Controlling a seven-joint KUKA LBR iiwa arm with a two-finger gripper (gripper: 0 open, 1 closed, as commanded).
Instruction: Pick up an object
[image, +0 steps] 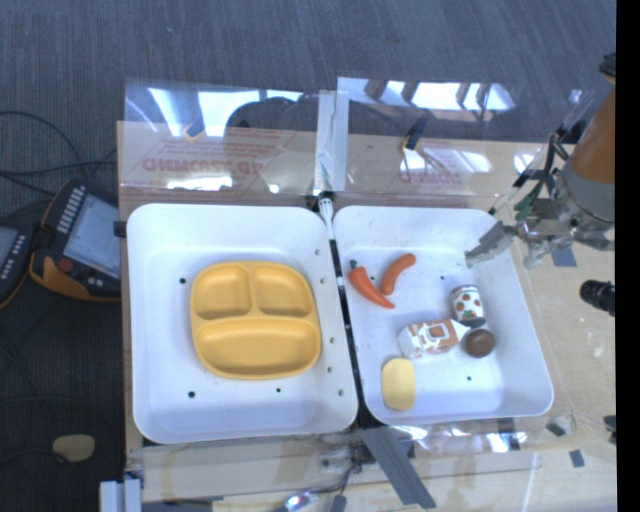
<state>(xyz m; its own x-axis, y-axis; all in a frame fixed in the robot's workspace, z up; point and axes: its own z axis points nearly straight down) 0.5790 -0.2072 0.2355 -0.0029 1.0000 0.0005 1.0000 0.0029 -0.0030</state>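
Note:
My gripper hangs over the far right edge of the right bin. It is open, and nothing is between its fingers. In that bin lie an orange sausage and a red-orange chili pepper, touching near the bin's left side. A small printed can sits below the gripper, with a brown round piece just under it. A white and orange carton lies beside them. Toward the front rests a pale yellow oval.
The left bin holds a yellow divided plate. A raised divider separates the two bins. Clear plastic sheeting stands behind them. A handheld pendant with cables lies at the far left.

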